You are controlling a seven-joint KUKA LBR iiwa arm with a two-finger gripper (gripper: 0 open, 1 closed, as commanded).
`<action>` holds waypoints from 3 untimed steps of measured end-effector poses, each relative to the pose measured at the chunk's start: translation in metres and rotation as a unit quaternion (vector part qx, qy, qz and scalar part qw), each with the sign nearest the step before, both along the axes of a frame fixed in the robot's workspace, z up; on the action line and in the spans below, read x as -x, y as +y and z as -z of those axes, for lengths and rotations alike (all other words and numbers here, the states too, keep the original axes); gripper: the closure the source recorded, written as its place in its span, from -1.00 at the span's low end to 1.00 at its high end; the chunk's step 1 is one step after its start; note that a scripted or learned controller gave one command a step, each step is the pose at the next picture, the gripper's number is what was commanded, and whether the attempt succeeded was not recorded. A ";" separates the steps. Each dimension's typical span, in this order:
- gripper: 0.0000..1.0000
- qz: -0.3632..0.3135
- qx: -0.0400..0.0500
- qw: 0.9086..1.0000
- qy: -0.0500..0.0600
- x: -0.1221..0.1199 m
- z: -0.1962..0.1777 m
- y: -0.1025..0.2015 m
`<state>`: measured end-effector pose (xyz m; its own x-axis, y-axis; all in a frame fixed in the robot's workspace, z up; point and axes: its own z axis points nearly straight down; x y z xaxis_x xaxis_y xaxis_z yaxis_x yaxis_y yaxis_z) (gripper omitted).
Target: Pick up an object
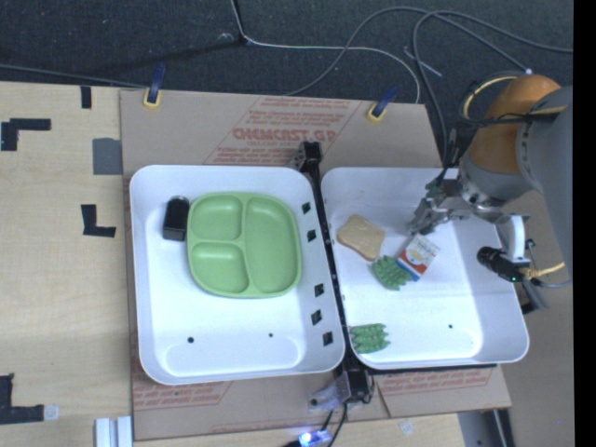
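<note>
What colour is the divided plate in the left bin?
Light green, the divided plate, seen in the camera view.

Red print — partly "CHEMCAST GP" — on cardboard sheet point(270, 128).

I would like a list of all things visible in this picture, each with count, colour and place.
Bins: 2, white, side by side on the bench.
Divided plate: 1, light green, in the left bin.
Small block: 1, black, left bin, beside the plate's left edge.
Bread slice: 1, tan, in the right bin.
Small packet: 1, white with red and blue, right bin.
Leafy pieces: 2, green, right bin; the other near the front edge.
Clamps: 2, yellow and blue, rear of the cardboard.
Gripper: 1, grey, above the packet, right bin.
</note>
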<state>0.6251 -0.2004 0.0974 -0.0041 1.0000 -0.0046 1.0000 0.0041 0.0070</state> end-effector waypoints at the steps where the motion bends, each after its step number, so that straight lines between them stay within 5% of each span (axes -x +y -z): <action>1: 1.00 0.001 -0.002 1.000 0.001 -0.004 -0.063 -0.001; 3: 1.00 0.001 -0.002 1.000 0.001 -0.001 -0.169 0.009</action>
<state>0.6265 -0.1919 0.2667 -0.0017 1.0000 -0.0015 1.0000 0.0017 0.0054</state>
